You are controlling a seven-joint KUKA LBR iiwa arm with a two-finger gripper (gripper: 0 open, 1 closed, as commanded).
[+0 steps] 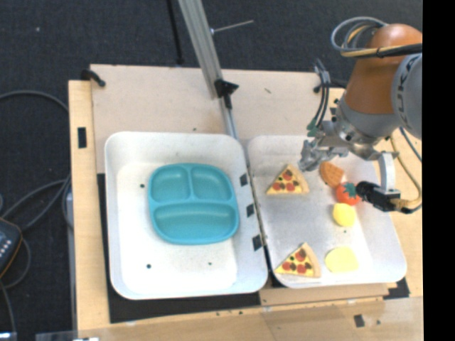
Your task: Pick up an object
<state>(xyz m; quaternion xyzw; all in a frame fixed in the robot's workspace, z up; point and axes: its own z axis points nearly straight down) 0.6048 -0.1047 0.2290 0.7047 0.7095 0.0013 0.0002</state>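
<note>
Counter [163,101] space carries two shallow white bins side by side. The left bin [128,261] holds a teal divided plate [192,203] near its middle. The right bin [377,251] holds toy food: one pizza slice [288,181] near its upper left, a second pizza slice [299,261] near the bottom edge, a flat yellow piece [342,260] just right of that slice, a round yellow piece [344,215] above it, a red tomato-like piece [347,193] touching the round yellow one, and an orange piece [331,172] just above the red one. The grey arm with its orange band [377,69] reaches in from the right, and its gripper [311,156] hangs over the top of the right bin, between the upper pizza slice and the orange piece. Whether it is wide or narrow cannot be told, and nothing is visibly held.
</note>
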